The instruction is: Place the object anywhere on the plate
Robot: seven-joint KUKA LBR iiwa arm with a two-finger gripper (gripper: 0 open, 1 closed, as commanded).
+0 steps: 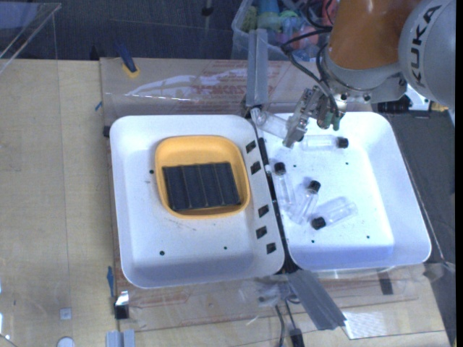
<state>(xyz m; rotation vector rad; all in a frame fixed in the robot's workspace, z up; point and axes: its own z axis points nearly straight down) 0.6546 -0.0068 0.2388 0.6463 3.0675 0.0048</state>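
Observation:
A yellow plate lies in the left bin. On it rests a flat black ridged block, lying within the plate's rim. My gripper hangs over the back left part of the right bin, well away from the plate. It looks open, with nothing between its fingers. Just below it lies a clear vial with a black cap.
Several more clear vials with black caps lie in the right bin, such as one toward the middle and another by the divider. A black-tabbed divider separates the bins. A cluttered crate stands behind the bench.

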